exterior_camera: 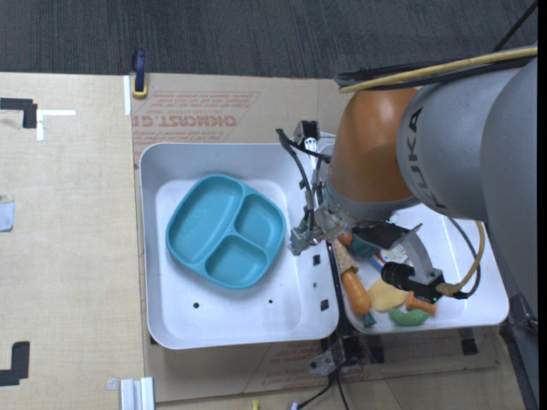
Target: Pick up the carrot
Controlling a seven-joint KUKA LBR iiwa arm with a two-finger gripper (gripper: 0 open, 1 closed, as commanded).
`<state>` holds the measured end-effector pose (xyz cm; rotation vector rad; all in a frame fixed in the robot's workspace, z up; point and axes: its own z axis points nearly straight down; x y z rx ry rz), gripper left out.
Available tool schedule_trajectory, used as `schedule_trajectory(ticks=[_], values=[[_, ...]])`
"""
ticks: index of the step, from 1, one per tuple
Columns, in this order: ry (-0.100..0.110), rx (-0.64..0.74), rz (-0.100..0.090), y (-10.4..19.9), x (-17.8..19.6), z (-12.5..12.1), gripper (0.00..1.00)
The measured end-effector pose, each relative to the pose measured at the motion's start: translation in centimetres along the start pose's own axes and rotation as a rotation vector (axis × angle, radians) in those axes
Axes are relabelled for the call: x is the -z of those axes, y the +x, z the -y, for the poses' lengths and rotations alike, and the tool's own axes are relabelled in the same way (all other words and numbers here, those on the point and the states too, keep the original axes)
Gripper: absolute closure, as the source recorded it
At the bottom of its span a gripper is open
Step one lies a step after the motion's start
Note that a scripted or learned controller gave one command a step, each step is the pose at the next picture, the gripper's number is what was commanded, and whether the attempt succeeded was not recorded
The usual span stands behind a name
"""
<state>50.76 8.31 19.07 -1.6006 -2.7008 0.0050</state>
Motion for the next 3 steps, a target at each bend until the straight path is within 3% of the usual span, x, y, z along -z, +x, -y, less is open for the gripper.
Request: schedule_trajectory(ticks=[1, 2, 3], values=[[-0.003, 0.443, 0.001, -1.3, 0.1, 3.9, 1.00], [-0.003, 0.442, 0.001, -1.3, 0.1, 3.9, 0.00], [-0.006, 0.640, 0.007, -10.4, 3.0, -0.1, 0.00]])
